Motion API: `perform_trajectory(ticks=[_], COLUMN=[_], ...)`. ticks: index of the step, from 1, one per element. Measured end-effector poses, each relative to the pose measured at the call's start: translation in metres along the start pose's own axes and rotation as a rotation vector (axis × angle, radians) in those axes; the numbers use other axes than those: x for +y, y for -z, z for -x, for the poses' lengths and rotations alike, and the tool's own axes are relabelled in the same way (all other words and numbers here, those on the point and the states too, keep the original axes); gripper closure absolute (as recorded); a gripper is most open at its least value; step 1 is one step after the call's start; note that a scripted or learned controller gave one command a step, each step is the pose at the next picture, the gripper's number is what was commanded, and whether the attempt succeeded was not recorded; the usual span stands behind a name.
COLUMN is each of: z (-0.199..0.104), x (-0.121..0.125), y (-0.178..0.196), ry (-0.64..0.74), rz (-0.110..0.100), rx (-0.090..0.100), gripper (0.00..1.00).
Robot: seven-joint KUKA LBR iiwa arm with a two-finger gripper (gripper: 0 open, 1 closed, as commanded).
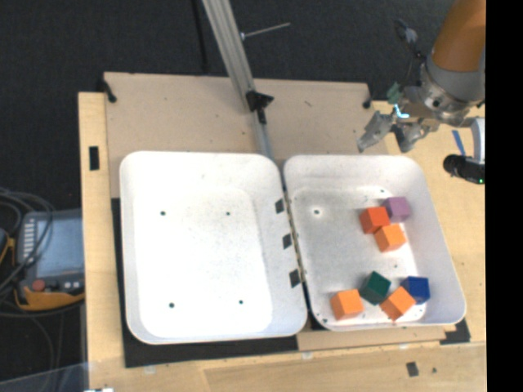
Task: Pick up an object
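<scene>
A: We start at the hand (391,135). It hangs above the far rim of the right bin (437,211), near that bin's far right corner, with its two fingers spread wide and nothing between them.

B: So we judge the pick has not begun; this is the approach step. What do we go for?

A: Nearest the hand we have a tight cluster: a purple cube (398,209), an orange cube (375,219) touching it, and a second orange cube (391,237) just beside those.

B: We would call that cluster awkward, since the fingers need room on both sides of one cube.

A: Toward the near edge we see a dark green cube (377,287), a blue cube (416,288), and two more orange ones (346,303) (399,302), also packed close. The leftmost orange one has the most free space around it.

B: Then our next move calls for carrying the hand inward over the bin, centring on one cube, and lowering with the fingers straddling it. They all look small, solid and flat-sided, so we expect a firm grip if aligned.

A: The left bin (131,243) sits alongside on the bench (90,219).
</scene>
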State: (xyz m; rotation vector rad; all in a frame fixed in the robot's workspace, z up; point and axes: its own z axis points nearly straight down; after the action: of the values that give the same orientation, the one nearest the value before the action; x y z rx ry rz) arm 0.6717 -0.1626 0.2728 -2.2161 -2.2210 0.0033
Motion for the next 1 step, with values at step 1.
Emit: perform_trajectory(ticks=[1], z=[0.0013], x=[0.0004], y=[0.0037], ry=[0.002], rz=[0.004], rx=[-0.005], gripper=[0.0])
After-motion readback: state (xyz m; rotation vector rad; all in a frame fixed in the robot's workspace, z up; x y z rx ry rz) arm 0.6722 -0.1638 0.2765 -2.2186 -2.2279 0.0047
